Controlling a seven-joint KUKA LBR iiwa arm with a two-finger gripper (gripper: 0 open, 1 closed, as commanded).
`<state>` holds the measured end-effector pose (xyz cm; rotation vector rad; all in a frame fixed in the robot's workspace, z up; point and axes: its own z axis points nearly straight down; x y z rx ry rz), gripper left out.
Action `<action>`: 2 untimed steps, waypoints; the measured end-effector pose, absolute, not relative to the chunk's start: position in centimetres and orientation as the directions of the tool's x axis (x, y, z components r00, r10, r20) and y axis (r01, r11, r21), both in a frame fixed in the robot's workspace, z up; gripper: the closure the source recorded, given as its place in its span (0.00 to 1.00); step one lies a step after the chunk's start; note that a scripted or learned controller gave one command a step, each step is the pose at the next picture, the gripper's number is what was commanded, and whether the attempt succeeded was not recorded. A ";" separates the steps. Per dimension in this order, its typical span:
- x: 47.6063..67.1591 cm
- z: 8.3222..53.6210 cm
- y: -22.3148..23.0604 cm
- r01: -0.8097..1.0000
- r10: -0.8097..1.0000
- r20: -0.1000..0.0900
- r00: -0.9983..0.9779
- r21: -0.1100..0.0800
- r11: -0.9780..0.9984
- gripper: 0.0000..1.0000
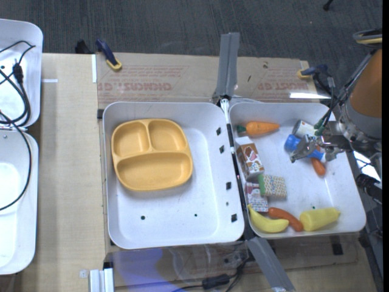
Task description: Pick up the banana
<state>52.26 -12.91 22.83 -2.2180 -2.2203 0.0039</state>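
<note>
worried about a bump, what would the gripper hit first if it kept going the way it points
The gripper points left across the right bin; first in line looks like the small box near the divider, though depth is unclear.

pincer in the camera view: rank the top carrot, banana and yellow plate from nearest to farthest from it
From the pincer in the right bin:
1. Top carrot, up and to its left near that bin's top edge.
2. Banana, down at the right bin's bottom left corner.
3. Yellow plate, across the divider in the left bin.
</note>
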 end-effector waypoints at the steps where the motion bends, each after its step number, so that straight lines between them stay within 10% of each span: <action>1: 47.7 13.9 -19.6 0.999 0.999 0.000 0.032 -0.004 -0.032 0.00; 2: 47.7 10.3 -19.9 0.922 0.922 0.003 -0.388 -0.002 0.388 0.00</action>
